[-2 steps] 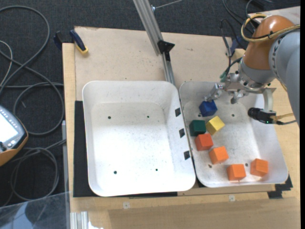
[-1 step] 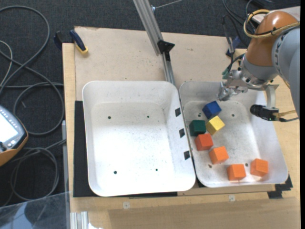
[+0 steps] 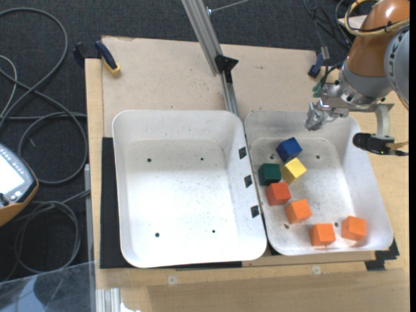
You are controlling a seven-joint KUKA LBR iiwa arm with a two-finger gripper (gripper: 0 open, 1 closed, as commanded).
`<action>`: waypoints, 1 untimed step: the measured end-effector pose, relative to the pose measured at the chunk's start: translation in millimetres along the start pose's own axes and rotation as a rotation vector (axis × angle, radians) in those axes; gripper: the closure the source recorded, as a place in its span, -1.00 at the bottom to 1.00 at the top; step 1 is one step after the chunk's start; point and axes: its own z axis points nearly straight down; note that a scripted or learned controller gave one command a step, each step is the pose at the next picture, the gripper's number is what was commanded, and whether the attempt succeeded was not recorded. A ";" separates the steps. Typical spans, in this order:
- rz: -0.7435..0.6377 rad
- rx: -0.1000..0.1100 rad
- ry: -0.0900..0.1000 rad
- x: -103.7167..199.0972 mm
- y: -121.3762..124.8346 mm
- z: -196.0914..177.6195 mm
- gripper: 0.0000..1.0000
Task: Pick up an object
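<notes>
While the end effector (image 3: 316, 119) hangs over the right bin's (image 3: 364, 174) far rim, I can't tell its state; nothing visible in its grip. Nearest below it: blue cube (image 3: 288, 149), then yellow (image 3: 294, 169), green (image 3: 270, 173), and four orange cubes (image 3: 298, 210) running to the near right corner. Left bin (image 3: 123, 174) sits alongside on the bench (image 3: 162, 77).

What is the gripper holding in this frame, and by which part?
Nothing: the gripper hangs above the right bin's far rim, apart from the blue block and the others.
</notes>
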 end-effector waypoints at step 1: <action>0.000 -0.001 0.000 2.3 -5.2 -48.4 1.00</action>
